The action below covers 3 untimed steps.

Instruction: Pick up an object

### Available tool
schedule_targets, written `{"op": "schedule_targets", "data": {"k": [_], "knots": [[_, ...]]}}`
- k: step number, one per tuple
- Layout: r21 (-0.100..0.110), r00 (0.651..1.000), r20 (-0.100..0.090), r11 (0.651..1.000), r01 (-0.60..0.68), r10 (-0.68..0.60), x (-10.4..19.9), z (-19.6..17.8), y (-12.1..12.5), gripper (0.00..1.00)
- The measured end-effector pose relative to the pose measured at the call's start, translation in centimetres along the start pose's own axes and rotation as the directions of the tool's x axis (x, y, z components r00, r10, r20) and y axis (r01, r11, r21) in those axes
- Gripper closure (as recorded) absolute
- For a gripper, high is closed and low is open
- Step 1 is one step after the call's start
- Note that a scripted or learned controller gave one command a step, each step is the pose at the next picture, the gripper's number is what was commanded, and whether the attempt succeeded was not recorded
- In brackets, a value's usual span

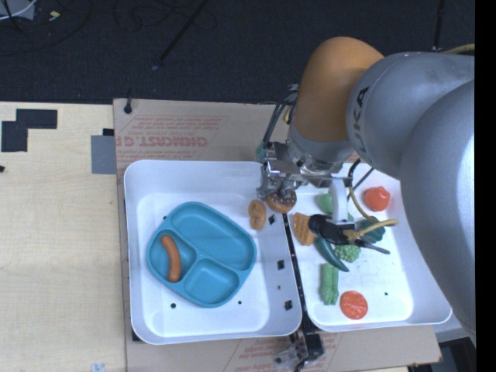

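The jaws hang over the bins' shared rim, gripping a brown round piece. The left bin has open floor at 6 o'clock. The arm hides the right bin's upper part.

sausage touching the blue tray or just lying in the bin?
Touching. The camera view shows the sausage lying inside the blue tray's left compartment, resting on its floor, within the left white bin.

Two white bins, a teal-blue divided plate with an orange-brown sausage, two red-orange tomatoes, a green pea pod, tan pastry pieces, grey arm with orange band, brown cardboard
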State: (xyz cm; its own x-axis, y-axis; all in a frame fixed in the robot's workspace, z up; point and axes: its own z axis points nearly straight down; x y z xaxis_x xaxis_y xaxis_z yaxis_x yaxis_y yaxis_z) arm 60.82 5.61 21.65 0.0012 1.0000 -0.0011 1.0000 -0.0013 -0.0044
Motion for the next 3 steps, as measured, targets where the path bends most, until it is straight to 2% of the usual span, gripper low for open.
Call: {"op": "schedule_targets", "data": {"k": [2,3], "knots": [[0.000,1.000,-0.001,1.000,0.000,0.000,-0.4,-0.3,-0.8,1.00],[-0.002,1.000,-0.001,1.000,0.002,-0.002,-0.6,-1.9,-0.5,1.00]]}}
